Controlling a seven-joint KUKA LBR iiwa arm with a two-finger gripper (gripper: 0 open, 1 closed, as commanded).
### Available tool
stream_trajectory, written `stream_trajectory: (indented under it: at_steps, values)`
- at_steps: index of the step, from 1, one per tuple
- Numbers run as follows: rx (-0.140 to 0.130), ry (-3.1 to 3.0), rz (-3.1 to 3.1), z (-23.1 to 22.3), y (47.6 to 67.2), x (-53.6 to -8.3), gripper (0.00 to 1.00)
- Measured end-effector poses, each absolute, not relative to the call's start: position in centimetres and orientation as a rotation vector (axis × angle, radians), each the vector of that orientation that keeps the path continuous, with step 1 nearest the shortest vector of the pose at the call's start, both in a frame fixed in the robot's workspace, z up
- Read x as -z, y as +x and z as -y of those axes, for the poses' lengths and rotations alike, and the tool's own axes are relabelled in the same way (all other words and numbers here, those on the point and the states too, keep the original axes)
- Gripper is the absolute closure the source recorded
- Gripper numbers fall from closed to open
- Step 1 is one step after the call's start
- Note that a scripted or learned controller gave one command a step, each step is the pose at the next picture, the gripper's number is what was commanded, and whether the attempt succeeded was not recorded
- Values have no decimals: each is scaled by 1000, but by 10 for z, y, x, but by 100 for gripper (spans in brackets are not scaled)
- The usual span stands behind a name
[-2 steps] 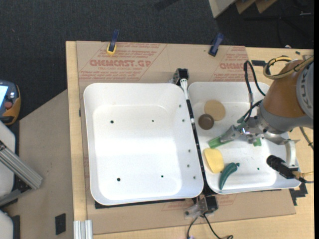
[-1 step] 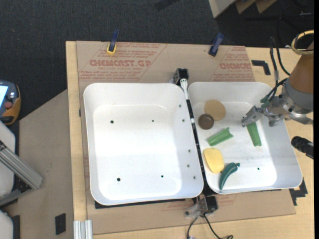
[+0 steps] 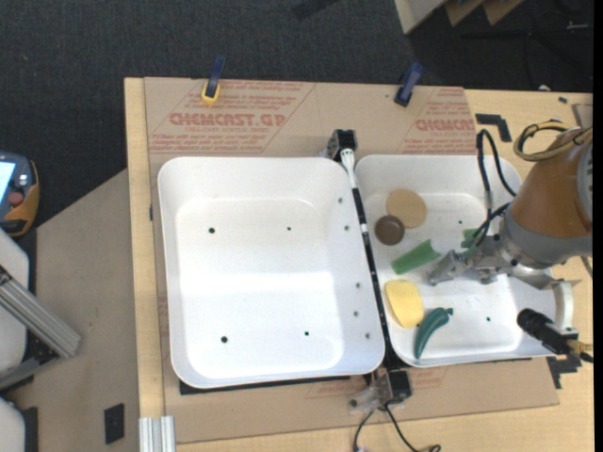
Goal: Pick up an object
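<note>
The right bin holds several items. A tan round disc lies near its back, with a brown ball touching its front left. A light green block lies in the middle. A yellow lump and a dark green pepper sit near the front left. My gripper hangs low in the bin, just right of the green block and above the pepper. A small green piece shows just behind the wrist.
The left bin stands beside the right one, with a black divider clip at the back between them. The grey arm with its orange band and black cables covers the right bin's right side. Clamps hold the cardboard base.
</note>
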State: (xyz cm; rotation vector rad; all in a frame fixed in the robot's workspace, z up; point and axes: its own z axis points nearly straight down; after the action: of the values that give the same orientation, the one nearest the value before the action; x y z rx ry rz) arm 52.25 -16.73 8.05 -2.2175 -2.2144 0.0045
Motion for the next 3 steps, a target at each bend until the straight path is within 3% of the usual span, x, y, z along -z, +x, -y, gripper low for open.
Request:
stream_trajectory:
  at_steps: [1,2,3]
  values:
    - [9,-2231,2234,197,575,-190,0]
    - [-5,-2218,2215,198,550,-79,0]
    - [1,-2224,2223,199,553,-95,100]
